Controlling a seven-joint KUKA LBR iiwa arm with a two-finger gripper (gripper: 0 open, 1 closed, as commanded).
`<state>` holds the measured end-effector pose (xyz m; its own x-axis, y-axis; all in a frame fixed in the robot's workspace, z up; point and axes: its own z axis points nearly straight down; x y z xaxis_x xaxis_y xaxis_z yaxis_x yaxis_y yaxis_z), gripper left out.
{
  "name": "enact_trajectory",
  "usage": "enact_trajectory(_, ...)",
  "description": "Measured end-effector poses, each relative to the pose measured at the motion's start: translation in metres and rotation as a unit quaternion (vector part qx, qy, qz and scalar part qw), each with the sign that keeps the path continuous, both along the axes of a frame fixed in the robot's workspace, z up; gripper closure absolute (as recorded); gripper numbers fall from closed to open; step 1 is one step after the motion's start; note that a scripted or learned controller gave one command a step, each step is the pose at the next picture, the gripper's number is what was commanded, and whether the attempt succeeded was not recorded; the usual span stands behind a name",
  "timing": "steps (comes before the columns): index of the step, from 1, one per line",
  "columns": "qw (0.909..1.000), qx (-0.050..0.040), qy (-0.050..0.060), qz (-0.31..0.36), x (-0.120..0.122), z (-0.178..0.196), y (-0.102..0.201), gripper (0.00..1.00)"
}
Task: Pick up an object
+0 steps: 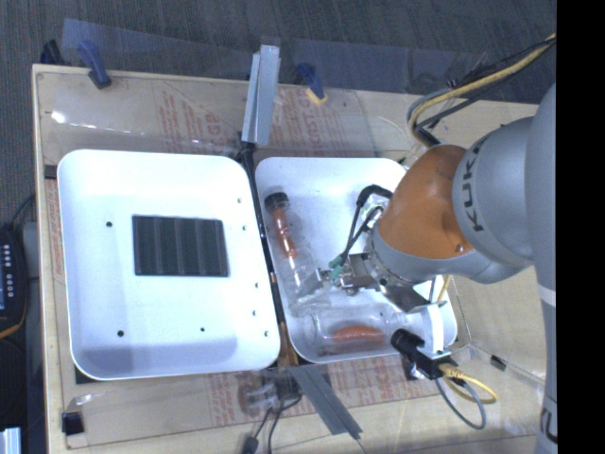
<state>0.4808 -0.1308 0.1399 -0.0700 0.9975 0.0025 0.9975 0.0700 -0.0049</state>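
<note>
The grey arm with its orange band reaches in from the right of the frame and covers much of the right bin. Its gripper sits low at the middle of that bin, half buried under the wrist, so I cannot tell how it is set. Just left of it a clear tube with a dark cap and an orange filling lies along the bin's left side. A second clear container with something orange inside rests at the bin's lower edge, blurred by glare. The left bin holds a dark ribbed panel.
</note>
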Motion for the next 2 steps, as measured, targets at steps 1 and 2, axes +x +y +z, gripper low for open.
enact_trajectory(1, 1.0, -0.0028, -0.002, 0.007, 0.063, -0.039, 0.014, 0.0)
enact_trajectory(2, 0.999, -0.0012, -0.001, -0.044, 0.01, -0.003, -0.068, 0.0)
